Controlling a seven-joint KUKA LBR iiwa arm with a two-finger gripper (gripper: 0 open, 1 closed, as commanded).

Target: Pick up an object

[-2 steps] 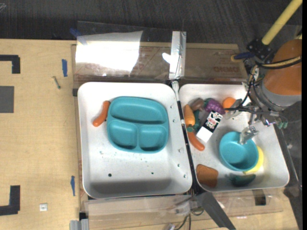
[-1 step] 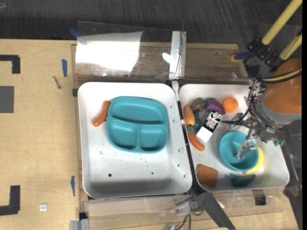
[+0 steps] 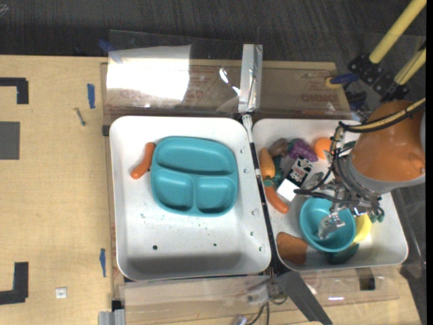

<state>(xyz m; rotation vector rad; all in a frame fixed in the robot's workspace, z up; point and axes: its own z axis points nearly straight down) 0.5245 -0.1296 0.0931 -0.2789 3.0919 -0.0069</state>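
Note:
My gripper [image 3: 331, 225] hangs low over the right bin [image 3: 392, 249], right above the inside of a teal bowl [image 3: 312, 226] at that bin's front. The orange wrist band [image 3: 389, 147] covers the bin's right part. A yellow toy [image 3: 364, 227] pokes out at the bowl's right side. A brown bread-like toy [image 3: 292, 247] lies at the bowl's front left. Behind the bowl are an orange carrot-like piece [image 3: 276, 199], a white block [image 3: 287, 191], a black-and-white box [image 3: 302, 171], a purple toy [image 3: 298, 148] and an orange ball [image 3: 323, 146].
The left bin [image 3: 128, 235] holds a teal divided plate [image 3: 195, 175] with an orange sausage-shaped toy [image 3: 143, 161] at its left. Another orange piece [image 3: 267, 163] leans by the wall between the bins. Clear plastic sheets stand behind the bins.

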